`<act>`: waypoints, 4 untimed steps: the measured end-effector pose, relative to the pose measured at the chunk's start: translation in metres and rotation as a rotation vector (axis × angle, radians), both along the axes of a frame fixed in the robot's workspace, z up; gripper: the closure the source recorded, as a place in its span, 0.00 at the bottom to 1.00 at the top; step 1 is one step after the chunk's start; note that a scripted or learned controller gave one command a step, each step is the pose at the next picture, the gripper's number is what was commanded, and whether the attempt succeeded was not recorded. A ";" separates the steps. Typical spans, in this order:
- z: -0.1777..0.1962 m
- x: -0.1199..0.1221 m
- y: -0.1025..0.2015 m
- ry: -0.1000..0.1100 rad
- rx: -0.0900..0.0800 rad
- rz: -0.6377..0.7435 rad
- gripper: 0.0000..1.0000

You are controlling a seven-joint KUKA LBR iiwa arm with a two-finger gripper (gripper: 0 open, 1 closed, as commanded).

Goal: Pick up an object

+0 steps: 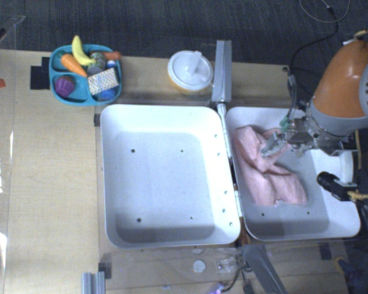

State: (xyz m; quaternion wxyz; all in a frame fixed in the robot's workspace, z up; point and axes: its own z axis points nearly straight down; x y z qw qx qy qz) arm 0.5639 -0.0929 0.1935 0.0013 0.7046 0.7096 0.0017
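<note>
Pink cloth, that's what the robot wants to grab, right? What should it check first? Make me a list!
1. Pink cloth lies inside the right bin: ok.
2. End effector is above the cloth, near its upper edge: ok.
3. Cloth lies flat and smooth: not ok, it is bunched and folded.
4. End effector already holds the cloth: cannot tell.
5. Blue tray of toy food and the white lidded cup stand outside the bins, away from the arm: ok.
</note>
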 end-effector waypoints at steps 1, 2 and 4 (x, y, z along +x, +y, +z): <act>-0.101 0.000 0.001 -0.006 0.000 -0.078 0.00; -0.088 0.002 0.002 -0.013 0.000 -0.077 1.00; -0.007 0.058 0.032 -0.002 -0.001 0.119 0.00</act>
